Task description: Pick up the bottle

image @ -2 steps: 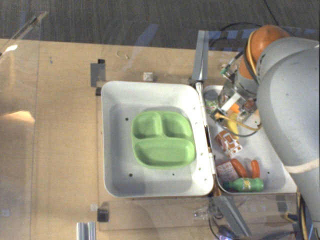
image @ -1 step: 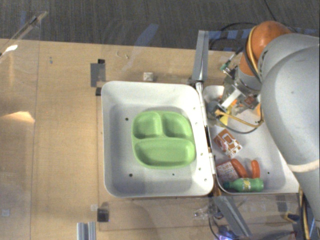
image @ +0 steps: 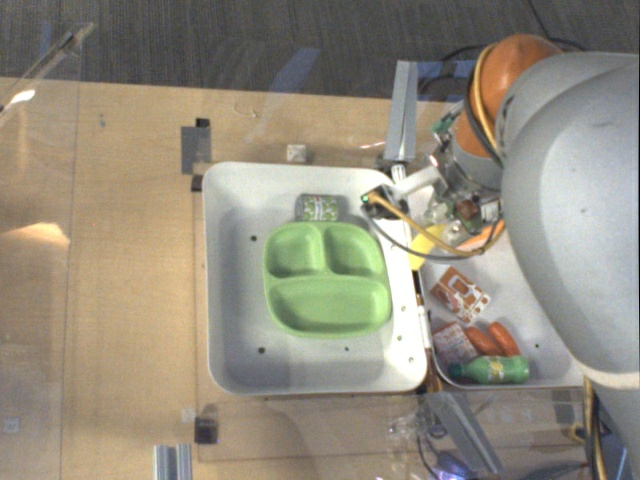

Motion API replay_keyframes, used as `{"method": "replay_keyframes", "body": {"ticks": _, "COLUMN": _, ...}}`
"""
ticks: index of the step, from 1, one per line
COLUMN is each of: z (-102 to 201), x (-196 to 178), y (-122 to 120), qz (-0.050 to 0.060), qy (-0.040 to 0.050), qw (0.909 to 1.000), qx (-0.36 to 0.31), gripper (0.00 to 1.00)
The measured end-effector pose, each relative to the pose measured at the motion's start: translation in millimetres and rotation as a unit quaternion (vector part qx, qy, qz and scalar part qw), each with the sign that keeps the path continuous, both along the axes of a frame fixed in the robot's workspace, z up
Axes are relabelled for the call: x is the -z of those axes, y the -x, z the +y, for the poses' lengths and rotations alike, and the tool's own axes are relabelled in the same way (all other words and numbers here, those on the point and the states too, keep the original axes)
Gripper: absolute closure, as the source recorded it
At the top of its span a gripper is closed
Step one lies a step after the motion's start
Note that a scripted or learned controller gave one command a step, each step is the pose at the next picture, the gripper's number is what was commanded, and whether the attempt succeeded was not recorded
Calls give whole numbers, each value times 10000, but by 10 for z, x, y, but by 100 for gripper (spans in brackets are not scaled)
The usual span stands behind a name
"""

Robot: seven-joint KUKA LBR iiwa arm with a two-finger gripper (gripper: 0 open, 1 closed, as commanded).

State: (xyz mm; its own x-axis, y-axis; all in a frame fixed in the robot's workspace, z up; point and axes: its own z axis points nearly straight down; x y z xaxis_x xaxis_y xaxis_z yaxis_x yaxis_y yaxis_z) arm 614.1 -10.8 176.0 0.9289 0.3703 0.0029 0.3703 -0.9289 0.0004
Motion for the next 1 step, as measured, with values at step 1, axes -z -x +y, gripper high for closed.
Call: {"method": "replay_keyframes", "body": {"ticks": 1, "z": 964, "x": -93, "y": 316, "qz": 0, "qy": -12, "qw": 9962, "qx": 875, "gripper": 100}}
